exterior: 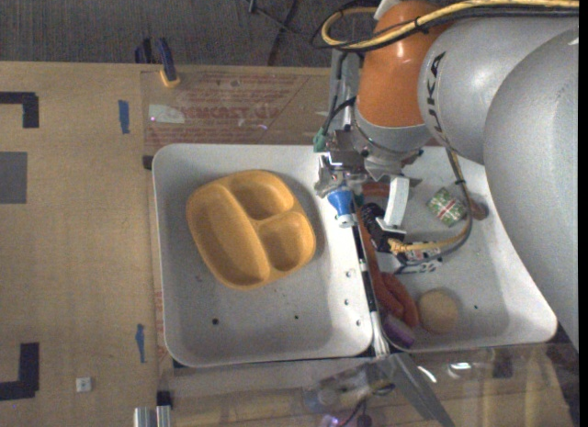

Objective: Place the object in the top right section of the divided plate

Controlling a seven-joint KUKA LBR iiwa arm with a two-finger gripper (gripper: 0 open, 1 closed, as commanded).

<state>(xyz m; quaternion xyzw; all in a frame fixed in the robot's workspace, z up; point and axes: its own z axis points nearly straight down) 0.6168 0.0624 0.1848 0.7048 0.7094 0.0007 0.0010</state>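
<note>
Plate (250, 229) sections all lay bare; gripper (344, 197), at its 3 o'clock, grip state unclear; placing remained undone.

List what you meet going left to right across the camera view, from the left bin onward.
Left bin → yellow divided plate → pincer → round tan ball → green-and-red patterned thing.

The divided plate (250, 228) lay uncovered in the left bin (175, 260), with bare floor around it. The arm (478, 95) hung over the crowded right bin (514, 315).
</note>
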